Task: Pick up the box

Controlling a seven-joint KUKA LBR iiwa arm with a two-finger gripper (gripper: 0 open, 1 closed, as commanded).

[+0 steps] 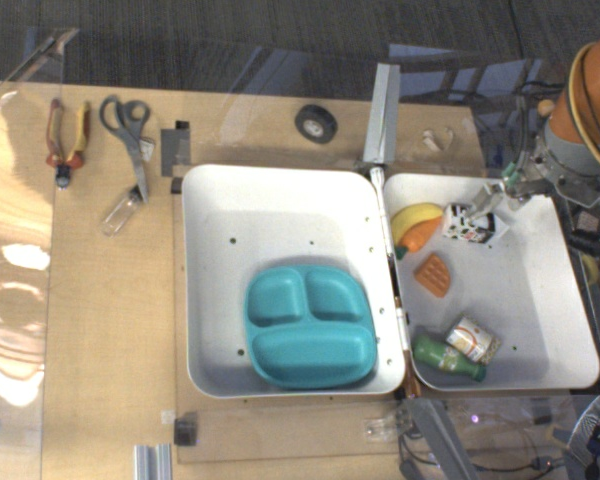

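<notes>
While beside banana (417,215), box (470,224).

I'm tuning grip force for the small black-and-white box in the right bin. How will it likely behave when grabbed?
The box looks like a small printed carton, so probably light and crushable under a hard squeeze. Its flat faces should resist rolling, but being small it may tip or slide. The gripper is right beside it, and the carrot lies close alongside.
</notes>
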